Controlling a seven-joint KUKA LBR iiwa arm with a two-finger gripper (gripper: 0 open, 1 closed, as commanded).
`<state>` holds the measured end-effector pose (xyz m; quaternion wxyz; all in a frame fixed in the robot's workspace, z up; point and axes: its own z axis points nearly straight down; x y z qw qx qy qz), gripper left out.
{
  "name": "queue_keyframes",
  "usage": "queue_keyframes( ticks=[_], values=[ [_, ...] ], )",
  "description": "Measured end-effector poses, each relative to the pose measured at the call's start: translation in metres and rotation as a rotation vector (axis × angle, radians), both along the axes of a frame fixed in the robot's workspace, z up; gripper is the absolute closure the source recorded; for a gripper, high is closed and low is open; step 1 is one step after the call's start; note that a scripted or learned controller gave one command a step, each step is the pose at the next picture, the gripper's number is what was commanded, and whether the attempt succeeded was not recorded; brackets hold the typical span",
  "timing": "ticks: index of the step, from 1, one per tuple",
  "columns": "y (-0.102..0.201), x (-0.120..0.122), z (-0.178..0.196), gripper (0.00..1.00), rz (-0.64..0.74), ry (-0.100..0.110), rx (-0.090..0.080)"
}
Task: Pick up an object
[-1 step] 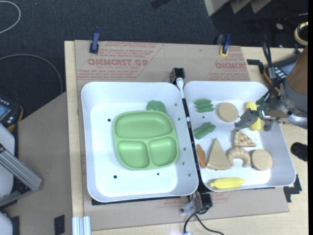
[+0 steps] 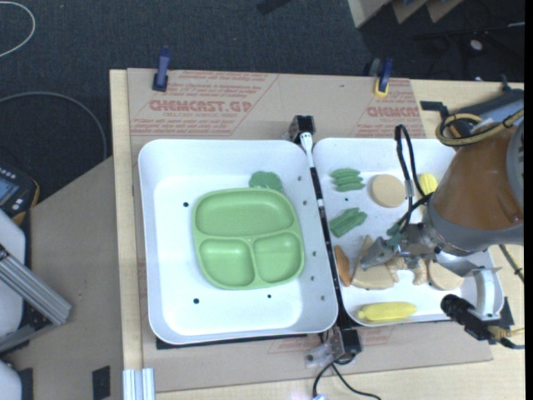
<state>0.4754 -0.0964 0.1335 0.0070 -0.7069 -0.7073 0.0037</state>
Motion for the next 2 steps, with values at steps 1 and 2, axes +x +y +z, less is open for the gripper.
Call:
queue_keyframes(
  ticks=[1,2],
  values=[
    [-0.002,0.004,0.017,1.0,-0.003,-0.018,-0.006],
    [-0.015,0.036,-0.022,1.0,-0.001,-0.016,-0.006]
  ],
)
